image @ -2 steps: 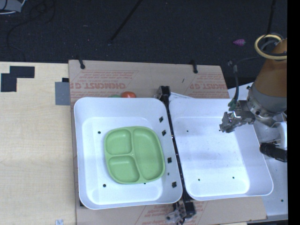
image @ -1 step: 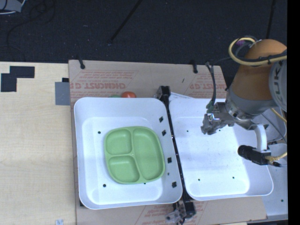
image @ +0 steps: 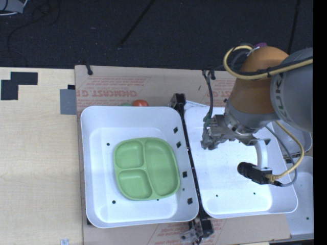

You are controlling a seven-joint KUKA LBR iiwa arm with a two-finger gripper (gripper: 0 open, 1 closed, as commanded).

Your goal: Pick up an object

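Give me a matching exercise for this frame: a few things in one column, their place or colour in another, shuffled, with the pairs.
Things:
1. divided plate
2. gripper
3. red object
4. black clip

Descriptions:
A. behind the left bin's far rim
B. green, lying in the left bin
C. over the right bin, near the divider
D. at the far end of the divider between the bins

Pairs: 1-B, 2-C, 3-A, 4-D
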